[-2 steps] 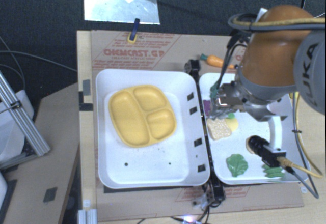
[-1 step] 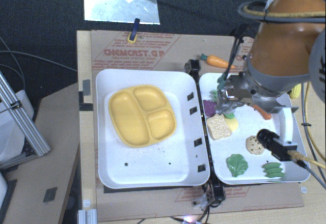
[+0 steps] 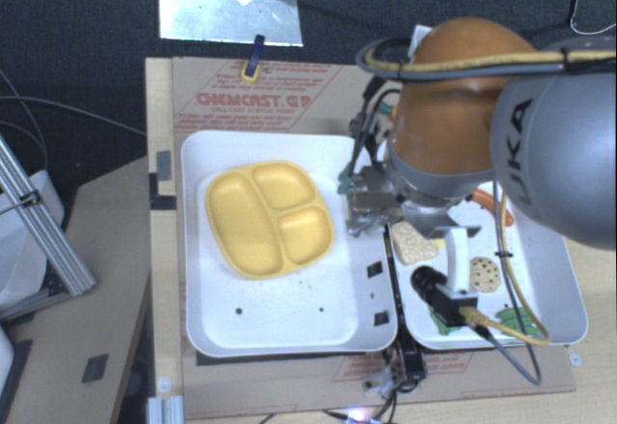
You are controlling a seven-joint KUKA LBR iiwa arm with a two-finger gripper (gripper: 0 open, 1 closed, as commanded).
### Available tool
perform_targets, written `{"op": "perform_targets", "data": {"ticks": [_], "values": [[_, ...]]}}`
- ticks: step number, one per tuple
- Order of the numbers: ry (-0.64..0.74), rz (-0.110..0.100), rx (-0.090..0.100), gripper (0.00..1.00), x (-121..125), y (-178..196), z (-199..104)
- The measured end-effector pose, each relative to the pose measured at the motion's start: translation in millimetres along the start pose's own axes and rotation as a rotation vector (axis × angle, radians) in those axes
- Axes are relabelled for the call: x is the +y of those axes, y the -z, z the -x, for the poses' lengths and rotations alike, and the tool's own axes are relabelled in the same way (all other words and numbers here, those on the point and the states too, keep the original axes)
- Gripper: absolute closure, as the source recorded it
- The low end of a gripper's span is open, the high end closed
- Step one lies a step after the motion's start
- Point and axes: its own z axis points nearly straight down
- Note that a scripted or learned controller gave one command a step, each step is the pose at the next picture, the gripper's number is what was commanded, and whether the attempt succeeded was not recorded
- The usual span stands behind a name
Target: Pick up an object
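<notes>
Yellow divided tray [image 3: 268, 217] in left bin [image 3: 207, 316], open floor below it, arm [image 3: 463, 114] over right bin [image 3: 564, 311], grip state unclear.

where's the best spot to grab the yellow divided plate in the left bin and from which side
Probably the raised outer rim of the yellow divided plate, taken from straight above. It lies flat in the left bin with its compartments facing up, so only the rim gives the tool a thin edge to close on. The edge facing the right bin is closest to the arm.
</notes>
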Motion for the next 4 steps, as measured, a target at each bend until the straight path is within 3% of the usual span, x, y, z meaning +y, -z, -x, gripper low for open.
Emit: {"op": "perform_targets", "data": {"ticks": [1, 2, 3, 4], "values": [[-0.002, 0.01, 0.002, 1.0, 1.5, 65.9, -36.6], [-0.013, 0.001, -0.003, 1.0, 0.7, 15.0, 1.7], [-0.008, 0.004, -0.001, 0.0, 0.9, 17.3, -0.5], [-0.015, 0.016, -0.002, 0.0, 0.9, 107.1, 70.5]]}}
